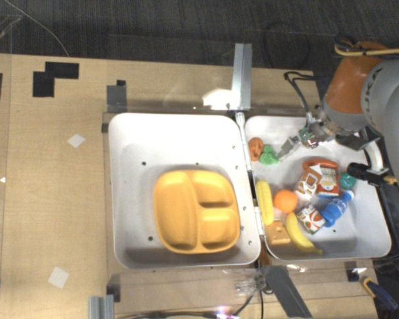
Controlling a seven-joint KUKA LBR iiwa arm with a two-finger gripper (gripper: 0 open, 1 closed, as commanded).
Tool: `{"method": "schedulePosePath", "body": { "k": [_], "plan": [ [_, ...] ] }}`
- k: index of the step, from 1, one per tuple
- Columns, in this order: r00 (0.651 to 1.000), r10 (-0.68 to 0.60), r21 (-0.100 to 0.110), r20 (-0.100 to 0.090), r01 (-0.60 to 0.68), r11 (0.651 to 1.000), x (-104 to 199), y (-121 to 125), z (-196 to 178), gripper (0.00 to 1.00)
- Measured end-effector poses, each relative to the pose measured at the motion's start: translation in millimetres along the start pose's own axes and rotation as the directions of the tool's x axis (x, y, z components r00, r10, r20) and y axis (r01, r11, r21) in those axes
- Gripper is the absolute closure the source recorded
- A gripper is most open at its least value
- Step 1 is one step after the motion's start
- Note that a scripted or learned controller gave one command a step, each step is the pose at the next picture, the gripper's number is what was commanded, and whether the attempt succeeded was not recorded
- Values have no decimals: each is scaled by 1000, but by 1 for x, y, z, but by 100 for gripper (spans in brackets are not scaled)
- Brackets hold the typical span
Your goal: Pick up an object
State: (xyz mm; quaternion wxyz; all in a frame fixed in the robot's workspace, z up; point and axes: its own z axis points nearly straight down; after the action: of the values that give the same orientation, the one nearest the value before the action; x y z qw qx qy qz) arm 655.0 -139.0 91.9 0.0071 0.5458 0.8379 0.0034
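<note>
My gripper (pixel 285 149) reaches into the right bin (pixel 379 234) from the upper right, its tip low over the bin's back left part. Just left of the tip lies a small green object (pixel 269 156), with an orange-brown object (pixel 255 147) beside it against the bin's left wall. I cannot tell whether the tip touches the green object. Farther forward lie a red and white packet (pixel 319 178), an orange ball (pixel 285 201), a corn cob (pixel 264 202), a banana (pixel 300 233), a blue bottle (pixel 334 209) and a small can (pixel 310 218).
The left bin (pixel 130 178) holds a yellow divided plate (pixel 197 211). A metal post (pixel 242 78) stands behind the wall between the two bins. The arm's orange band (pixel 346 88) and grey body hang over the right bin's back right corner, with black cables nearby.
</note>
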Motion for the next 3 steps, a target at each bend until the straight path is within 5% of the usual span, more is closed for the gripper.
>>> {"method": "schedulePosePath", "body": {
  "k": [1, 2, 3],
  "plan": [
    [1000, -9, -8, 7, 9, 1000, 0, 4, -15, 100],
    [1000, -10, -7, 6, 10, 1000, 0, 4, -14, 0],
    [996, 88, 6, -4, -88, 996, 37, 2, 4, 0]
  ]
}}
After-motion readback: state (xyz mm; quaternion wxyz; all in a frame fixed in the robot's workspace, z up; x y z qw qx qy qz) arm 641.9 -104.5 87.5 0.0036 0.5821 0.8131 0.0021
